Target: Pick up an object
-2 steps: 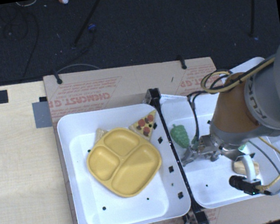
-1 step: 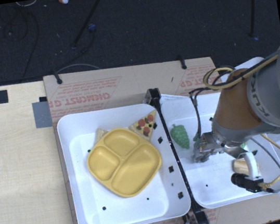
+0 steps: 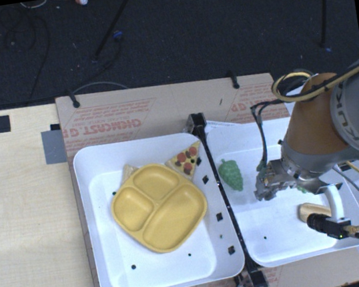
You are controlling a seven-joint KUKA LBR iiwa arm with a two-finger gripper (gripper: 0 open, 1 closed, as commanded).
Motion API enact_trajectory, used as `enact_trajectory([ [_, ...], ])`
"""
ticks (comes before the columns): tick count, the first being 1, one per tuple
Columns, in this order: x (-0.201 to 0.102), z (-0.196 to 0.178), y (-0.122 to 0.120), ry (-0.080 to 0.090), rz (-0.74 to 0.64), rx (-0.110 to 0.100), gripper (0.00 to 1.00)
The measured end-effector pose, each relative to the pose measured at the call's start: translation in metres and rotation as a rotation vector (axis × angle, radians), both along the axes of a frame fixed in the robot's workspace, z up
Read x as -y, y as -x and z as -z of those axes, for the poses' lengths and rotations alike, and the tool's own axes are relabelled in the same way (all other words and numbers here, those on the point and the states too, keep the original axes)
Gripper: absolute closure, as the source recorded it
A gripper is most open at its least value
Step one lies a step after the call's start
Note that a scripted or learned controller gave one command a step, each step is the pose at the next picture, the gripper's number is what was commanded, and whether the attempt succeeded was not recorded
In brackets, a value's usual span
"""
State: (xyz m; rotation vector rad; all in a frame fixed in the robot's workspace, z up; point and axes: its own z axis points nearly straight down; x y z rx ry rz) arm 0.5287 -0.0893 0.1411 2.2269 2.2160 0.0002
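Hand (image 3: 266,188) low over right bin (image 3: 278,252)

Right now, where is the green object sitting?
In the camera view the green object lies in the right bin, near its left wall by the divider, with the gripper just to its right and the yellow plate in the left bin.

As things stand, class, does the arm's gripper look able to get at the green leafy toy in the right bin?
Probably yes: the green leafy toy lies alone, just left of the gripper, with nothing between them.
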Motion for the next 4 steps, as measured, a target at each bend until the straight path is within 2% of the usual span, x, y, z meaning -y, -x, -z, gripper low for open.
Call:
enact_trajectory([
  [2,0.012,-0.082,-0.002,0.000,-0.006,0.001,1.00],
  [3,-0.041,-0.073,-0.008,-0.002,-0.009,-0.005,1.00],
  [4,-0.088,-0.083,-0.014,-0.001,-0.009,-0.003,1.00],
])
